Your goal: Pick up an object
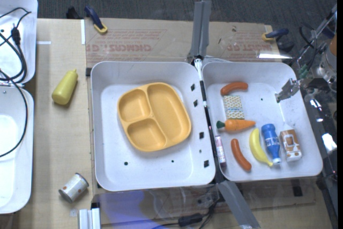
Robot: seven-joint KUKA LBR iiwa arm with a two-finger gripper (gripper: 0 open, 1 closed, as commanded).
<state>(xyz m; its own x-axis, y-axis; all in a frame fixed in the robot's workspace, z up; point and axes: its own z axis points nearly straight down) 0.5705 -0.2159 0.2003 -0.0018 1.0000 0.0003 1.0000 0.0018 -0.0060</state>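
The right bin [300, 171] holds a carrot [237, 125], two sausages, a banana [258, 147], a blue bottle [270, 142] and a small carton [290, 145]. The gripper [286, 91] hovers at the bin's right edge; its state cannot be told. The left bin [104, 169] carries a yellow divided plate [154, 116]. Cardboard along the bench's far edge bears mirrored, unreadable lettering.

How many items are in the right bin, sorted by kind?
Sausages: 2
Carrot: 1
Banana: 1
Blue bottle: 1
Small carton: 1
Cracker packet: 1
Slim tube by the left wall: 1
Total: 8
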